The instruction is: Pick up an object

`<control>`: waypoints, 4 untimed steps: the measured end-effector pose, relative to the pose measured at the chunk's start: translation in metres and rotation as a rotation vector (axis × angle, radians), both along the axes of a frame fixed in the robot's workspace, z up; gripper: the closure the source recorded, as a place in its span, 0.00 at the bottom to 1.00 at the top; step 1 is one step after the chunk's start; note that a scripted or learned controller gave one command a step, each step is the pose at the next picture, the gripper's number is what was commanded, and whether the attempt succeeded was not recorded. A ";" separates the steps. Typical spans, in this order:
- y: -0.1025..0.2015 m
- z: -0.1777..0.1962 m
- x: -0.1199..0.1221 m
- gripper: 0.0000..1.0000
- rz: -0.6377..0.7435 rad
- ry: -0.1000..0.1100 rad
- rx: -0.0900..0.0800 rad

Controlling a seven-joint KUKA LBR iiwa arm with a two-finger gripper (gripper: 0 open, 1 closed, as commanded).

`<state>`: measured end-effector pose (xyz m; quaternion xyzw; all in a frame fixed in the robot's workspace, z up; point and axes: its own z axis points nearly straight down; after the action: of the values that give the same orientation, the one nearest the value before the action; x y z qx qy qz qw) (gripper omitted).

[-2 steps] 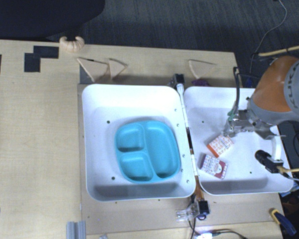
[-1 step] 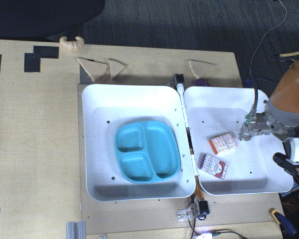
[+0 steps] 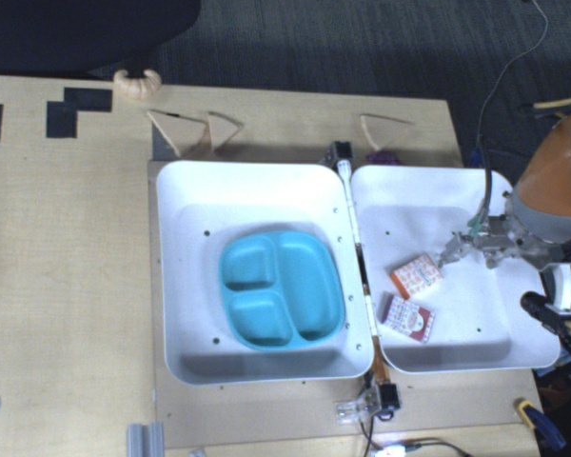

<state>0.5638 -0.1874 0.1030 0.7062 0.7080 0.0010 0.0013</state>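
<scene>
A grey robot arm with an orange band above its wrist reaches in from the right edge of the camera view. Its two-finger gripper [image 3: 460, 246] points leftward at a low slant, its thin metal tips narrowing to a point with nothing visible between them.

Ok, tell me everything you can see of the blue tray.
The blue tray is a turquoise, smooth, plastic-looking dish with rounded corners and three compartments: two smaller ones on its left side, one long one along its right. It holds nothing, lies flat and upright, turned slightly askew, on the floor of the left bin, roughly mid-bin. Only the bin floor touches it; the gripper is over in the right bin.
</scene>
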 end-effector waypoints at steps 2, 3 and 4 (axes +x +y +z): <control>0.032 -0.004 -0.057 1.00 0.000 -0.012 -0.004; 0.070 0.087 -0.073 1.00 0.002 -0.001 0.000; 0.073 0.091 -0.061 1.00 0.003 0.000 0.000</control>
<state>0.5031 -0.1147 0.1944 0.7051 0.7091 0.0012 0.0013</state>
